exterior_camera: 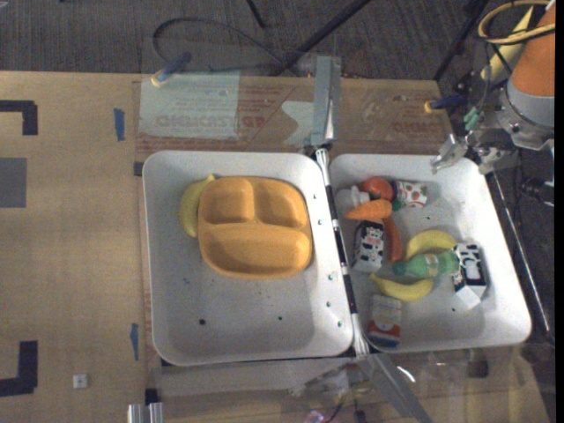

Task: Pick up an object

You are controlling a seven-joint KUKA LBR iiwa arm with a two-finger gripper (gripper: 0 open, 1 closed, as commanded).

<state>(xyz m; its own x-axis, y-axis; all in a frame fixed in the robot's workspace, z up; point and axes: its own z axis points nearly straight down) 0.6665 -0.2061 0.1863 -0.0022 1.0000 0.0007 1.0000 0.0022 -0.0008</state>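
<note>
The gripper (460, 151), its state impossible to tell, hangs over the right bin's (502, 315) far corner, apart from the toy carrot (370, 209).

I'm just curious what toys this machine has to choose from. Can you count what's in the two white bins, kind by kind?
Bananas: 3, at and
Orange divided tray: 1
Carrot: 1
Tomato: 1
Green bottle: 1
Small cartons and packets: 5, at
Red sausage-like piece: 1
Total: 13

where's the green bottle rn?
Right bin, lying across its middle: the green bottle rests between two bananas, left of the black-and-white carton.
</note>
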